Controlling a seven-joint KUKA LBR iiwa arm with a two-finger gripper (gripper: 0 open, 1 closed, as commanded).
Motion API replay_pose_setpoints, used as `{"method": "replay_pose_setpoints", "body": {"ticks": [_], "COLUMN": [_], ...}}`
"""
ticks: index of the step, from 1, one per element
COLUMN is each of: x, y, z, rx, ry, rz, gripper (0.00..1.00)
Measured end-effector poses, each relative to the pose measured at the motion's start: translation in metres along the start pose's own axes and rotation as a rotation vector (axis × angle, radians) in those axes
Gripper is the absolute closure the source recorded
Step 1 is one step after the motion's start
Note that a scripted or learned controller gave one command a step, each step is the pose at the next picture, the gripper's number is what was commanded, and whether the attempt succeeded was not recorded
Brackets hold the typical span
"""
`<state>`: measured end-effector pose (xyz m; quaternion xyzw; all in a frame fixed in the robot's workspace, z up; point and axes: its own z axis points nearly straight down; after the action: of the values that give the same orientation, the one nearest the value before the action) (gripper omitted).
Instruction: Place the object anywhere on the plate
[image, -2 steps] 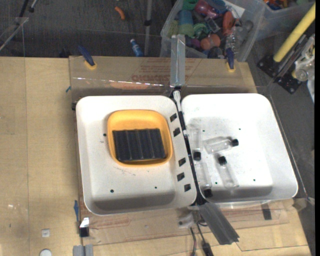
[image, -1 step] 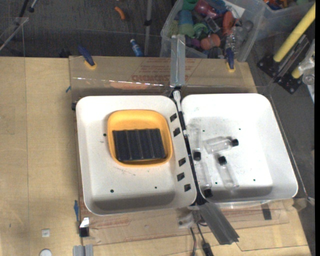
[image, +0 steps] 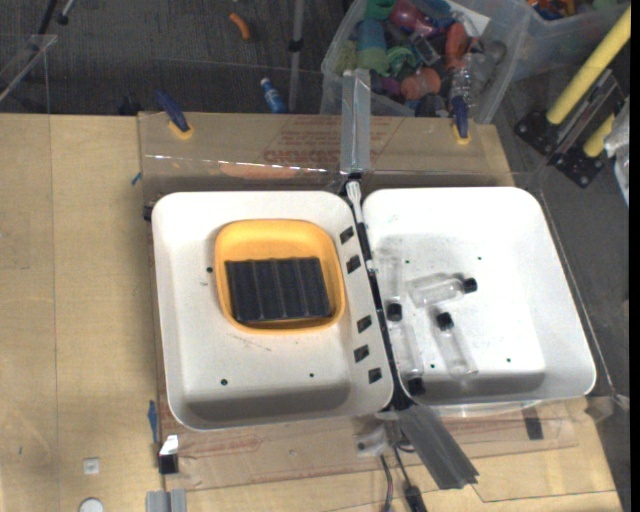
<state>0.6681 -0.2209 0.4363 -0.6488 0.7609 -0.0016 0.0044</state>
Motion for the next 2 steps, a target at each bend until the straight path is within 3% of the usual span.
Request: {"method": "replay_pose_setpoints", "body": {"ticks": [1, 2], "x": [0.0006, -0.0014], "y": [0.0002, 0.0022], "z": [0.0005, 0.0073], "rx": [-0.002, -0.008], "ry": [-0.001, -0.003], "rz": [-0.382, -0.426], "gripper": [1.0, 1.0]}}
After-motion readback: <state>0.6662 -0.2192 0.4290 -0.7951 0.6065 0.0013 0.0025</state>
